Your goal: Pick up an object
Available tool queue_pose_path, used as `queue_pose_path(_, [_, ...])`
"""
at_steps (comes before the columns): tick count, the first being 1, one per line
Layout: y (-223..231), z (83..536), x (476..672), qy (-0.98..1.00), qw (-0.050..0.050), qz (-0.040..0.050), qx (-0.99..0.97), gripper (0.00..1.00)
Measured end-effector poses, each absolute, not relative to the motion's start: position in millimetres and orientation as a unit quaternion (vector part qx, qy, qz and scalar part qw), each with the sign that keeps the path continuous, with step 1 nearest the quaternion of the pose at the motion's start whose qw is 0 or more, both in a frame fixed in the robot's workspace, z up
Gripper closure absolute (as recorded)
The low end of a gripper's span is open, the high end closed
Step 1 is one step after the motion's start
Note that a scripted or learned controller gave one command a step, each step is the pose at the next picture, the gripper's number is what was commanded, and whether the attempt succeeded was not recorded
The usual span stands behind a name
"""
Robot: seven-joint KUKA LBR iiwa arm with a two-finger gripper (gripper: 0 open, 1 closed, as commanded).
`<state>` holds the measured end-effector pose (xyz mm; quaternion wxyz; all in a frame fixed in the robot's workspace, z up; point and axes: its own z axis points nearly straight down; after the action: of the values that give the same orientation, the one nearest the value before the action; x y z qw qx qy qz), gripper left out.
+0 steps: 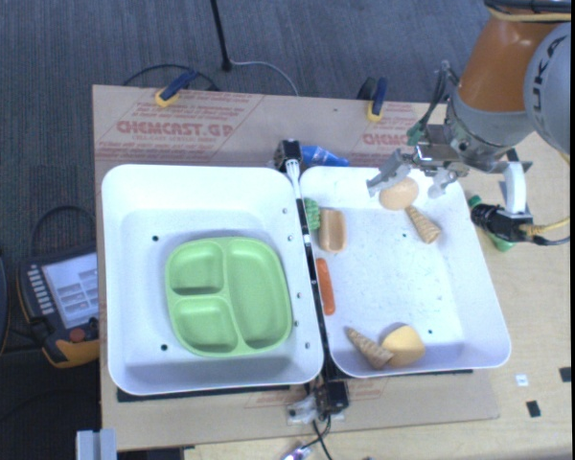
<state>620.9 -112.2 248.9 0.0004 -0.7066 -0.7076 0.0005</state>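
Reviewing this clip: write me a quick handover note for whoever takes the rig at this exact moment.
Claw: over the far edge of the right bin, fingers spread, with a tan round piece between or just under the tips; cannot confirm a grasp.
Right bin: cone beside that piece, hot dog bun, carrot stick, second cone touching a yellow-tan round piece at the near edge.
Left bin: green divided plate.
Done: nothing clearly lifted.
Left: close on one item and raise it.
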Motion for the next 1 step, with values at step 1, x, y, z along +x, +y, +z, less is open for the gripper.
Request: queue_pose_path(1, [-145.8,94.7,645.9,-0.666,-0.001,0.0003,-0.746,0.00])
